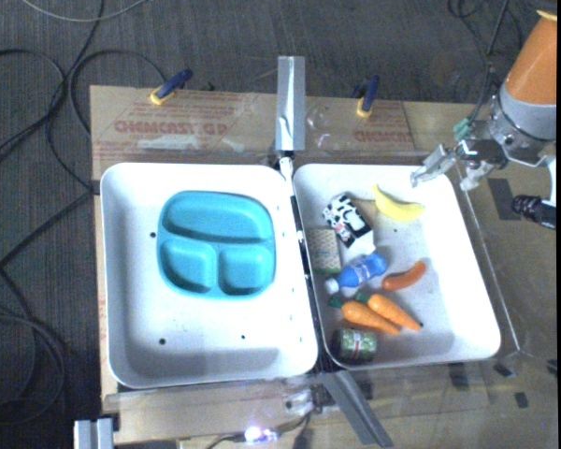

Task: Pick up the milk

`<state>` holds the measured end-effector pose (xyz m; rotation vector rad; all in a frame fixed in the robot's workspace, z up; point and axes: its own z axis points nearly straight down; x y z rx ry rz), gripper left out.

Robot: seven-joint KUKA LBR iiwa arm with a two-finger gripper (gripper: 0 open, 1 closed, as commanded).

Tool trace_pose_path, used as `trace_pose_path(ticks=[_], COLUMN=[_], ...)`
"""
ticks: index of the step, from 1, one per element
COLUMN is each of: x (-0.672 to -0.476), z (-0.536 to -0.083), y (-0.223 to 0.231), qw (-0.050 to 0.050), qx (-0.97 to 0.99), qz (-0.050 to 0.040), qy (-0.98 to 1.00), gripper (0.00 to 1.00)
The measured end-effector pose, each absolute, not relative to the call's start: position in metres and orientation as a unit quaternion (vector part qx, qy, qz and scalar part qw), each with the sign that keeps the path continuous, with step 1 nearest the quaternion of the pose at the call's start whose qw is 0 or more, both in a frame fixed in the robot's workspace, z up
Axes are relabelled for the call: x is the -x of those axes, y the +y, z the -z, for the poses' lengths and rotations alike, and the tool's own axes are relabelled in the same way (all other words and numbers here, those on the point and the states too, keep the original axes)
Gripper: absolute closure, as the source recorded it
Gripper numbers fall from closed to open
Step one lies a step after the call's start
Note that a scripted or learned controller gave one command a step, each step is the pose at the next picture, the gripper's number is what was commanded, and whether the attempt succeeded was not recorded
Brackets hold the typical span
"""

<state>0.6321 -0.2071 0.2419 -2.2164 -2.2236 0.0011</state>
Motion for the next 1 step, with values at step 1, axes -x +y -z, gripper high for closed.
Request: trace_pose_path(ticks=[1], x=[-0.6376], z=[-0.1063], y=[-0.1561], qw=[-0.006], qx=[0.718], qz=[0.0013], qy=[-0.696], gripper=[0.0])
